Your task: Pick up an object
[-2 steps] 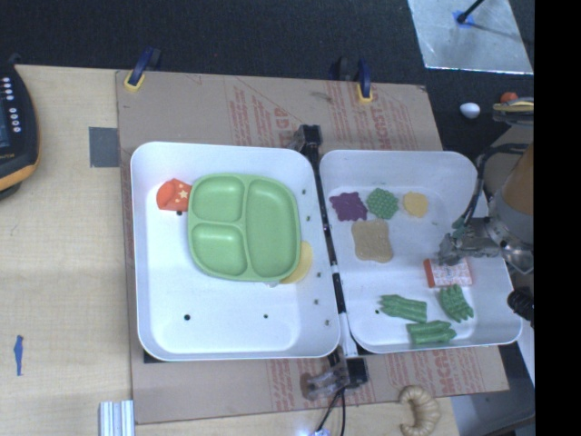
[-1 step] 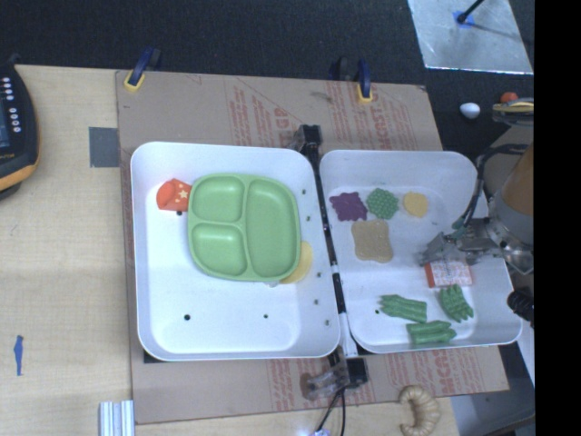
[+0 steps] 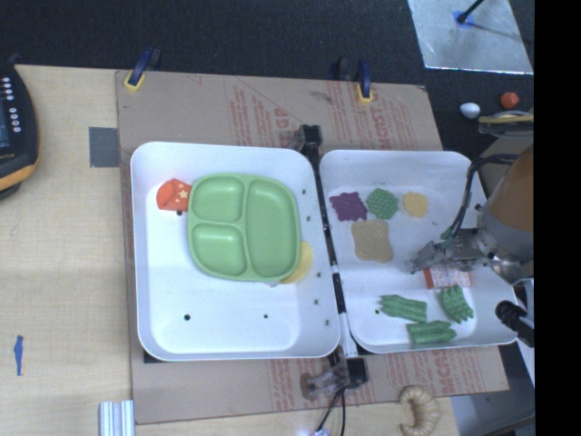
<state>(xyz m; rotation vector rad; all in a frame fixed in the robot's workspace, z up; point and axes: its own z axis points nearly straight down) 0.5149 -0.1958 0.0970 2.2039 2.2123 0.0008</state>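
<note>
My gripper (image 3: 434,260) hangs low over the right side of the right bin (image 3: 363,166), reaching in from the right. Just under and right of it lies a small red and white piece (image 3: 451,278). Left of the gripper sits a tan square (image 3: 371,240). Along the bin's far side lie a purple piece (image 3: 348,206), a bumpy green piece (image 3: 382,203) and a yellow round piece (image 3: 415,204). Three green pieces lie near the front: one at left (image 3: 402,308), one at the front (image 3: 430,333) and one at right (image 3: 457,303).
The left bin (image 3: 227,334) holds a green divided plate (image 3: 245,227), a red piece with a star (image 3: 172,194) at its left and a yellow piece (image 3: 303,263) peeking from under its right edge. A black hinge strip (image 3: 325,243) runs between the bins.
</note>
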